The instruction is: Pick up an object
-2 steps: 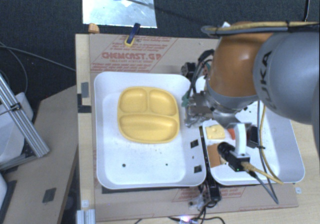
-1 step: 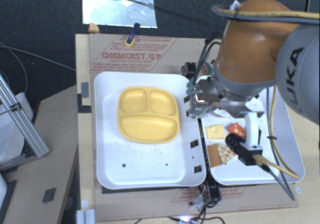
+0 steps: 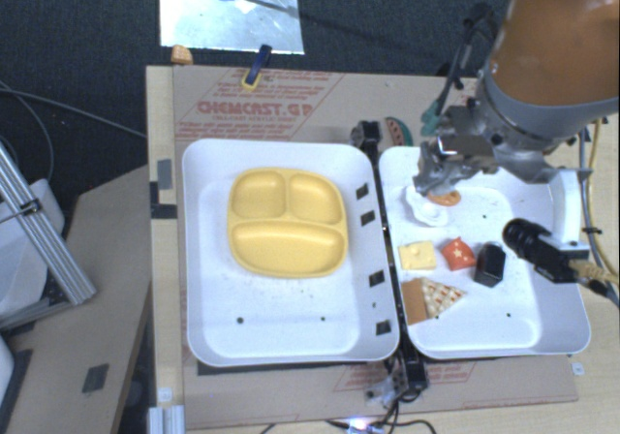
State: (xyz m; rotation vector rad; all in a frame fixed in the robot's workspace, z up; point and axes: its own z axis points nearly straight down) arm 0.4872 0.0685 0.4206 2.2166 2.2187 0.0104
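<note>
The arm [image 3: 557,45] reaches in from the right and brings the tool [image 3: 436,180] low over the back part of the right bin [image 3: 557,330], close to the wall shared with the left bin [image 3: 208,325]. The tool's tip sits directly over a white lump [image 3: 427,211] and a flat orange-red piece [image 3: 447,198], which touch each other. Whether it is spread or pressed together cannot be told from this angle, and nothing is visibly gripped. The other objects lie nearer the front of the same bin. A pale yellow square [image 3: 418,255] sits just beside a small red piece [image 3: 458,253], and a small black block [image 3: 489,264] is to the right of that. A wedge shaped like a pizza slice [image 3: 432,298] lies in front of the square. The left bin holds a yellow divided plate [image 3: 288,222], lying flat near its middle. Both bins rest on a sheet of printed cardboard [image 3: 291,105] on the counter [image 3: 107,258].
</note>
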